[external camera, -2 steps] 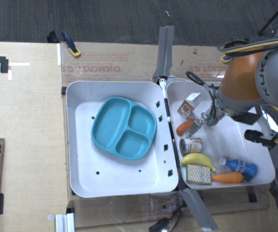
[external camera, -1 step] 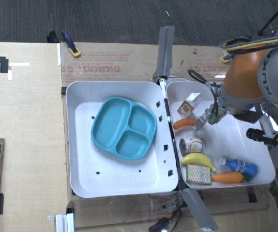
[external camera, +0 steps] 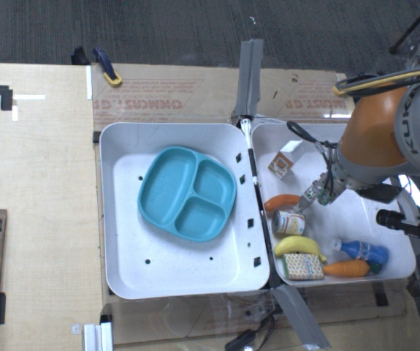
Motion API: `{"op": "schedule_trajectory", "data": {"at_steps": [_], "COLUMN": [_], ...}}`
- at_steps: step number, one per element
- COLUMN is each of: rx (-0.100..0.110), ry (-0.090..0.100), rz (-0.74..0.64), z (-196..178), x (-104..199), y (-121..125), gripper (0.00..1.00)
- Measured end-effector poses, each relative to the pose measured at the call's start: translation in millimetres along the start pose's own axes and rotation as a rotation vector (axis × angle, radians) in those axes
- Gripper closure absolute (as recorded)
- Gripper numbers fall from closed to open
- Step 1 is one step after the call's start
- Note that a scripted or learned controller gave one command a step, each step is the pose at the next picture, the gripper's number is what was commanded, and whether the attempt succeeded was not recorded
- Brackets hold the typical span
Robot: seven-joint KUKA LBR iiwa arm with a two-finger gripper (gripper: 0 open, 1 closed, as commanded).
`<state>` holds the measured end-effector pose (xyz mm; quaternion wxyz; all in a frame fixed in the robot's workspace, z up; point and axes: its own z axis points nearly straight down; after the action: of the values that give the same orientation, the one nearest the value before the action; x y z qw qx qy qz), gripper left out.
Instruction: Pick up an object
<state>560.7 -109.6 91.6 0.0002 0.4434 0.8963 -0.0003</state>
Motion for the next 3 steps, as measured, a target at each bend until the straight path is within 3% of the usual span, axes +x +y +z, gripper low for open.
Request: {"op": "schedule_trajectory", "data": {"at_steps": [1,3], "rx": [-0.001,-0.001], "ry": [-0.002,-0.005], "rz": [0.029,0.026], "z": [-157.3,-174.1], "x": [31.3,29.5], "y": [39.8,40.3], "gripper": [1.00,1.00]}}
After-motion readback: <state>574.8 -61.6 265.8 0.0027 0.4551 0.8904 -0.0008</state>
